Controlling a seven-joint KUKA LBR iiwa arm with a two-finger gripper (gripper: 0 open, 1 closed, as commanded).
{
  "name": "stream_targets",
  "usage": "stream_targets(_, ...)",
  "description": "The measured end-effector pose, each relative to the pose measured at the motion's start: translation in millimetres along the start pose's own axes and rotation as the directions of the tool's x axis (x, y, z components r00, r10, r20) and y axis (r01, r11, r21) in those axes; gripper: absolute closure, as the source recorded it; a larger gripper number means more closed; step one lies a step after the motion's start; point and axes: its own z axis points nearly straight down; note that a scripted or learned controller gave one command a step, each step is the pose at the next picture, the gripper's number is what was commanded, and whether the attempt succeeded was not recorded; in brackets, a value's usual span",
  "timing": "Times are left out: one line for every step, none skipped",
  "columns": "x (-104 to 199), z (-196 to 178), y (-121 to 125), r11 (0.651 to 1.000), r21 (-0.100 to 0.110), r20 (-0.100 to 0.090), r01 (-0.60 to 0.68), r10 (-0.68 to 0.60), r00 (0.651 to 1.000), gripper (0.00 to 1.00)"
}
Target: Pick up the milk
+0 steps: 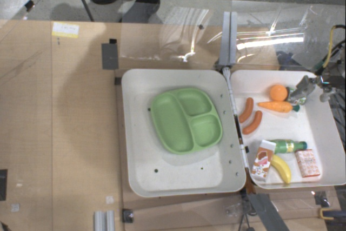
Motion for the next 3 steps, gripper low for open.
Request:
stream_targets(2,70,-36,1.000,0.001,0.000,-0.025,0.025,1.000,0.00)
stream_targets(59,174,-59,0.998,-0.015,0.000,-0.062,0.062,0.998,0.00)
stream_targets(51,182,-72,0.990,-0.037,0.012,0.133,-0.132,0.991,0.00)
